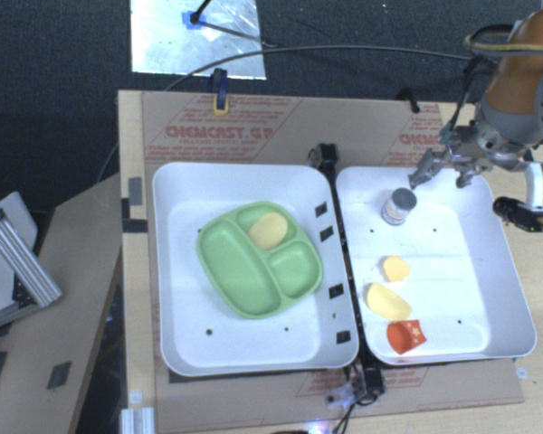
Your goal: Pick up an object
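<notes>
We see the gripper [443, 172] open, empty, above the right bin [502, 269] just beside a small can [398, 206]; green plate [244, 278] sits left.

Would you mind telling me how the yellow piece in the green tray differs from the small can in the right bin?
The yellow piece is soft-looking, rounded and plain yellow; the small can is a grey cylinder standing upright with a labelled side. The yellow piece lies in a compartment of the green tray; the can stands directly on the right bin floor. Both are small.

bench [253, 120] | left bin [176, 269] | right bin [489, 278] | side by side
</notes>
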`<move>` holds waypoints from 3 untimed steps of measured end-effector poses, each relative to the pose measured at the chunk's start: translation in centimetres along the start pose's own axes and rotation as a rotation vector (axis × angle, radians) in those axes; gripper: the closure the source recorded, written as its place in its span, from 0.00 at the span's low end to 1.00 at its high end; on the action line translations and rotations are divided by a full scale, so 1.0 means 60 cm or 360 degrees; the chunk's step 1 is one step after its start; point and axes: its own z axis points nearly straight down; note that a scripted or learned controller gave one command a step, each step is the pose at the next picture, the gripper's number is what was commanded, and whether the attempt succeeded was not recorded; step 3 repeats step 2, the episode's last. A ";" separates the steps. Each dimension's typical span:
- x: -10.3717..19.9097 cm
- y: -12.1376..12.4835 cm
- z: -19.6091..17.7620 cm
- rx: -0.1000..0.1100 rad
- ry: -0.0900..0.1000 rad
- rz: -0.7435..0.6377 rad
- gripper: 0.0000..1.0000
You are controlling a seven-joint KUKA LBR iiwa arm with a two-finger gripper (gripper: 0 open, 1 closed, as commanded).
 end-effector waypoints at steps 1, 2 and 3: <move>0.001 0.003 -0.015 -0.0018 -0.0003 -0.0003 0.00; 0.006 0.007 0.087 -0.0016 -0.0002 -0.0008 0.00; 0.006 0.007 0.087 -0.0016 -0.0002 -0.0008 0.00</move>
